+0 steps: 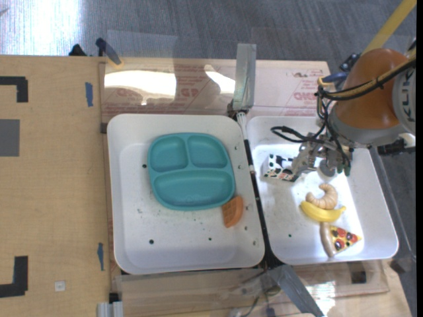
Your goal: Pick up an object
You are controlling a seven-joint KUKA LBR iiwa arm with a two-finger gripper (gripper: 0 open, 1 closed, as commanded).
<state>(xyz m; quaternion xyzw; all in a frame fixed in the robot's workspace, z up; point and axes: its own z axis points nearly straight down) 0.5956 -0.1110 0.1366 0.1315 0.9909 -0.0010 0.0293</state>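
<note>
Black-and-white toy [279, 166], just beside pincer [305, 163] in right bin [380, 197]; pincer state impossible to tell. Risk: nudging toy aside, grasping nothing.

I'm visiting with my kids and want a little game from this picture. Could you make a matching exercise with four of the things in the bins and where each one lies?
Things:
1. teal divided plate
2. orange toy
3. black-and-white toy
4. pizza slice toy

Places:
A. right bin, near its front corner, below the banana
B. middle of the left bin
C. right bin, by its left wall, next to the gripper
D. left bin, at the plate's lower right edge

Pairs: 1-B, 2-D, 3-C, 4-A
</note>
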